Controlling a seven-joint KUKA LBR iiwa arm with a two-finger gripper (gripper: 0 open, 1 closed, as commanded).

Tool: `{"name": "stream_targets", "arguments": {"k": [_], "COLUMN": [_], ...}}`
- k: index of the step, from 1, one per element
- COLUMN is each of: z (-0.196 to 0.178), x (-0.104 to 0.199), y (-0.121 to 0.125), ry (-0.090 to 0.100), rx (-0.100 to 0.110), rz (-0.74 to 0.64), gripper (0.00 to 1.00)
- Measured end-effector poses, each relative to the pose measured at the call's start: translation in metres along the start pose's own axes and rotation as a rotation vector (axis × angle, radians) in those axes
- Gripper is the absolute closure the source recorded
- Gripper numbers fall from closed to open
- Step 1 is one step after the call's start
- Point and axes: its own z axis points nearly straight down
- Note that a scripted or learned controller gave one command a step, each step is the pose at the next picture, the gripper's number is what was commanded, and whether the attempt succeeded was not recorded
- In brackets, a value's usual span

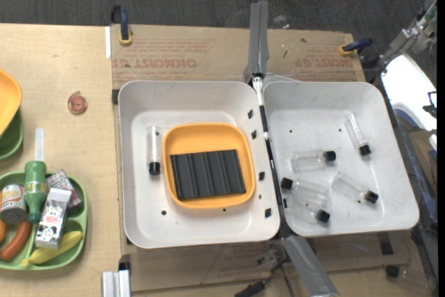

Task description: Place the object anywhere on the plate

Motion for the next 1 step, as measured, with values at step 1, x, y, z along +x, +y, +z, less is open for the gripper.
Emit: {"name": "stream_targets", "arguments": {"k": [1], "z": [0.0217], "x": [0.0065], "y": [-0.0177], "ry": [0.002], "rx": [0.000], "rz": [-0.310], "gripper": [0.00]}}
